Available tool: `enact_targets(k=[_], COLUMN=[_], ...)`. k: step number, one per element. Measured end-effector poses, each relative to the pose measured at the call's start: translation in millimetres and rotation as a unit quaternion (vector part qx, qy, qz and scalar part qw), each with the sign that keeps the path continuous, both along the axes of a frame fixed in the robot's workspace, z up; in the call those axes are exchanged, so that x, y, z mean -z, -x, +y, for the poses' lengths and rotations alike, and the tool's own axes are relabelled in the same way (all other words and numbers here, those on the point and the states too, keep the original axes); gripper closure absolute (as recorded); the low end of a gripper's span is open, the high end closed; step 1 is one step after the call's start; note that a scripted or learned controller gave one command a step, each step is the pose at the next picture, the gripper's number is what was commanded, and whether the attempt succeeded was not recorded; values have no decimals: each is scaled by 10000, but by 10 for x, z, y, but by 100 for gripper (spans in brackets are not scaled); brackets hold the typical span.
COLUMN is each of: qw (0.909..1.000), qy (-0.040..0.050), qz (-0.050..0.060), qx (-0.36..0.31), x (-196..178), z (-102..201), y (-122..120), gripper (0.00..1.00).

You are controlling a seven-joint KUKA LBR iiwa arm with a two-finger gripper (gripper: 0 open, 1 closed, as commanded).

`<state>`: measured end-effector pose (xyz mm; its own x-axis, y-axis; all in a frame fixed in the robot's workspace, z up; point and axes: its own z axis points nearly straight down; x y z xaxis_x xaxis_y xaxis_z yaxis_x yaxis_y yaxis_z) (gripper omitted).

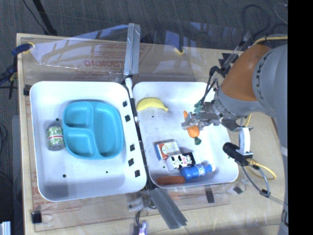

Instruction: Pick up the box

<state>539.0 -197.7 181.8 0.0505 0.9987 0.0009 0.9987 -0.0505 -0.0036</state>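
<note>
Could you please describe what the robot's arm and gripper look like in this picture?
The arm is bulky, rounded and grey, with a broad orange band above the wrist. Thin dark cables run along its upper side. The gripper is a small metal-grey assembly at the arm's end.

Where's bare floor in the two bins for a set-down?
Left bin: front strip below the blue divided tray and back-left corner above the can. Right bin: centre patch between banana and box. Crowded: front right, around the box, blue bottle, and under the gripper.
</note>
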Motion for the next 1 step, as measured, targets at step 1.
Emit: enact_targets(k=[1], qw=[9994], qy=[-4], qz=[8], qx=[344], x=[20], z=[-18], y=[114], gripper=[100])
